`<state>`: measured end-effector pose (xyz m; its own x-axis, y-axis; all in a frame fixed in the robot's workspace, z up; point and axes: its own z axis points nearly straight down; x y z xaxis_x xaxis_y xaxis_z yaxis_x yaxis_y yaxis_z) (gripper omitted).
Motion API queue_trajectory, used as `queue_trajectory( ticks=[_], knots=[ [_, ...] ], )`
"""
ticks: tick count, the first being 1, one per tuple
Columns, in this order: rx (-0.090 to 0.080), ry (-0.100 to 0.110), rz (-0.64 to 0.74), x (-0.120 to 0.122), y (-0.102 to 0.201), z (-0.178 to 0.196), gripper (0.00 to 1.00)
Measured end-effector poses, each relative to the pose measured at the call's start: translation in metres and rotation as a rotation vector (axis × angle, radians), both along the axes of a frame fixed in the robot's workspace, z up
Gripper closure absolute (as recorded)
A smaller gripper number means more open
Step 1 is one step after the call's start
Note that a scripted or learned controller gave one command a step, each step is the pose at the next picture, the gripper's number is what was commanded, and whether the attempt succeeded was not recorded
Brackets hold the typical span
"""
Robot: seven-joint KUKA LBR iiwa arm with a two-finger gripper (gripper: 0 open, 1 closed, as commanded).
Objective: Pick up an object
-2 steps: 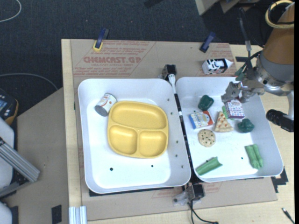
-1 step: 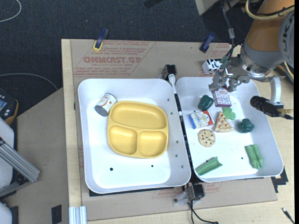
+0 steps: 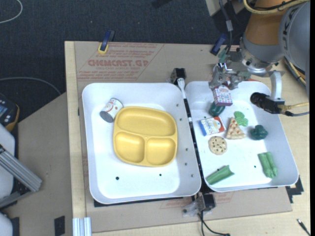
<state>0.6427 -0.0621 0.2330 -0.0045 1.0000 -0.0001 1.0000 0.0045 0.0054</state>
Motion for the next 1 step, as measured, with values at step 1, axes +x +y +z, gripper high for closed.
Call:
queue_trajectory(
  ticks=[1],
  knots=[
    [-0.001,0.005,-0.003,0.0068,0.0098,-0.0132,1.0]
  ],
)
